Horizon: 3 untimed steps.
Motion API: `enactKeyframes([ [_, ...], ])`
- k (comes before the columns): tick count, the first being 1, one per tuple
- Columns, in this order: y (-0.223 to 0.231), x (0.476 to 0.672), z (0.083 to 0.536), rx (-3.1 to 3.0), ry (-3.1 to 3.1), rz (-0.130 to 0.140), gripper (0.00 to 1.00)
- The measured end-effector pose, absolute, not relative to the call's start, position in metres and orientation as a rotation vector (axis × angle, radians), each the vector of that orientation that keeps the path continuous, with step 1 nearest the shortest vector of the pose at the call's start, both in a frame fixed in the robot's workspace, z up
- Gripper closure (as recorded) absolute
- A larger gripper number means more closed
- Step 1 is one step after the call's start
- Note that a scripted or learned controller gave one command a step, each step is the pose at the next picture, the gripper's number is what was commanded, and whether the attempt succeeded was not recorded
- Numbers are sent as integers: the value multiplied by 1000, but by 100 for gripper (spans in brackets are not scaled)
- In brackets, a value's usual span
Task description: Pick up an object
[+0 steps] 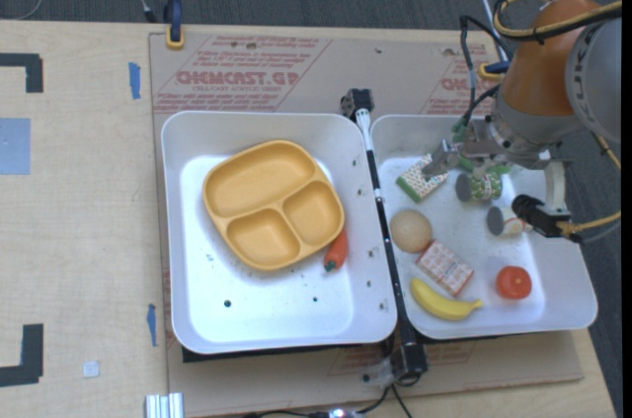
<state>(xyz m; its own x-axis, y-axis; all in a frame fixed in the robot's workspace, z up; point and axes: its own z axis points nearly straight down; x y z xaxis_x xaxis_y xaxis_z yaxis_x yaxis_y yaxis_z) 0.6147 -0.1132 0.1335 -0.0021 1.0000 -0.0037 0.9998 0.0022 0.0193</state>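
Note:
My gripper (478, 179) hangs low over the back of the right bin (573, 302), under the grey wrist with the orange band. A small green item (486, 186) lies right at the gripper's tip, partly hidden by it. I cannot see whether it is held. Just left of the gripper lies a green-and-white checkered piece (420, 180). In front of it sit a round beige bun (411, 230), a pink wafer (444, 268), a yellow banana (444, 300), a red tomato (513, 283) and a small grey-and-white piece (502, 224).
The left bin (188, 307) holds a yellow divided plate (274, 204) and a small red-orange carrot (336, 252) by its right rim. A black clamp (356, 101) sits at the back between the bins. Cables trail from the arm at the right.

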Motion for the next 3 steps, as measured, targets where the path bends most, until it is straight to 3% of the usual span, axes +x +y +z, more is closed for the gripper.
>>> enactKeyframes([
  [3, -113, 613, 132, 2202, 2209, 23, 0],
])
